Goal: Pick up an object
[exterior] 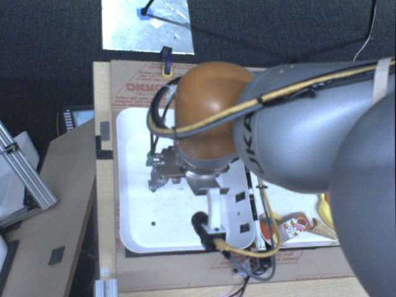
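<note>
Nearest the camera, the grey arm (322, 129) sweeps in from the right and hides most of the right bin (309, 239); its orange band (207, 107) sits over the left bin (133, 184). Below the band the wrist assembly carries the jaws (162, 173), low over the left bin's floor. Whether the jaws are released or clenched cannot be told, since the wrist hides them from above, and nothing can be seen held.

Candidate objects lie at the near edge of the right bin: an orange-and-white packet (291, 224) and, just beside it to the right, a yellow item (324, 210), both partly under the arm. The left bin floor around the jaws looks bare apart from a small dark speck (153, 223).

Judgement: the jaws stand well apart from the visible objects, so a good pick would call for shifting across the divider to the right bin, lining up over the packet, descending squarely and closing only once it lies between the jaws. The loose yellow cable (247, 249) near the divider could snag.

Surface: the bins rest on printed cardboard (133, 82) atop the counter (62, 228). Beyond lie a dark carpeted floor (49, 36) and a shiny metal sheet (147, 17).
</note>
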